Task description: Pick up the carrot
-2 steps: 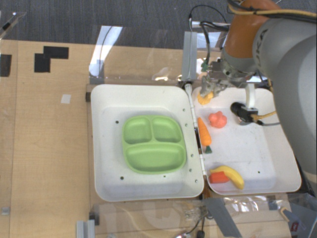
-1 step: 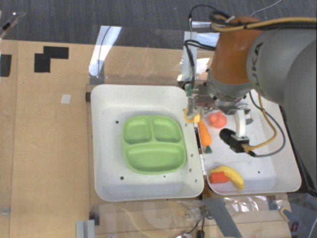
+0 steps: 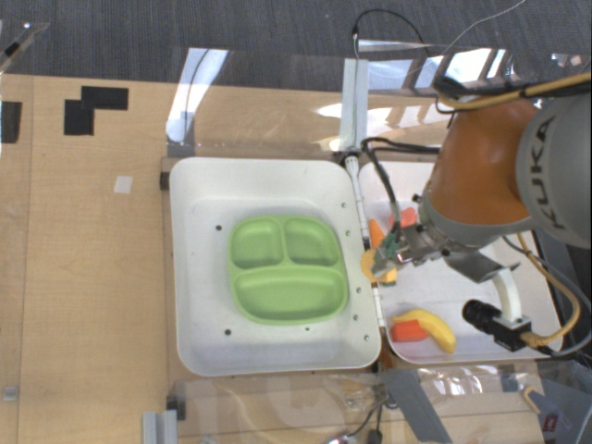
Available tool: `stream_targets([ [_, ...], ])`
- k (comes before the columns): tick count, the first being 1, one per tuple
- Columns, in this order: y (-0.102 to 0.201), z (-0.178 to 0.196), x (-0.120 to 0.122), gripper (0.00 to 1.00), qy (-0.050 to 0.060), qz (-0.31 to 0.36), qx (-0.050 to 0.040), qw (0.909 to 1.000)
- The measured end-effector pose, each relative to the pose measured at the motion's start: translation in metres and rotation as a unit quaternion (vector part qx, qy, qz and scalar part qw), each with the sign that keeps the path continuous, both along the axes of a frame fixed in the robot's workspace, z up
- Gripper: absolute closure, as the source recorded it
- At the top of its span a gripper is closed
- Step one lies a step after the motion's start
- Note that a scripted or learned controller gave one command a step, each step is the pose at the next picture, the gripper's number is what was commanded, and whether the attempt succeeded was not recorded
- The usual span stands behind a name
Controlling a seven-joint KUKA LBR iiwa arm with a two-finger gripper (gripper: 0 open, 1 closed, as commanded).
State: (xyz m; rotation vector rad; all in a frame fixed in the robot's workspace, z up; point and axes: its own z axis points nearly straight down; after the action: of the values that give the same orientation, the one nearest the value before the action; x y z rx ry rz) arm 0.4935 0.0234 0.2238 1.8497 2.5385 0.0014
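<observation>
My arm (image 3: 518,155) is grey with a wide orange band. The left bin (image 3: 199,276) is white and carries a lime-green divided plate (image 3: 287,268). The desk (image 3: 83,294) is pale wood with black blocks (image 3: 92,109). An orange carrot (image 3: 376,232) and a yellow-and-red toy (image 3: 424,327) lie in the right white bin (image 3: 407,178).

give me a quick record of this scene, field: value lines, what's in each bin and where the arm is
left bin: holds a green divided plate, three sections, nothing visible in them
right bin: holds a yellow banana with a red piece beside it near the front edge
carrot: orange piece at the right bin's left wall, partly hidden by the arm
arm: reaches in from the right, over the right bin
gripper: low at the right bin's left wall, close to the carrot
grasp: cannot tell
</observation>
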Motion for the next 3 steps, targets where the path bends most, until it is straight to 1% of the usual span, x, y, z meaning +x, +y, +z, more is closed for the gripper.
stream_targets([
  [1, -0.036, -0.005, 0.003, 1.0, 0.0, -0.169, 0.0, 0.9856],
  [2, -0.052, -0.034, 0.0, 1.0, 0.002, -0.24, 0.0003, 0.9708],
  [3, -0.045, -0.042, -0.001, 1.0, 0.001, -0.342, 0.0002, 0.9397],
])
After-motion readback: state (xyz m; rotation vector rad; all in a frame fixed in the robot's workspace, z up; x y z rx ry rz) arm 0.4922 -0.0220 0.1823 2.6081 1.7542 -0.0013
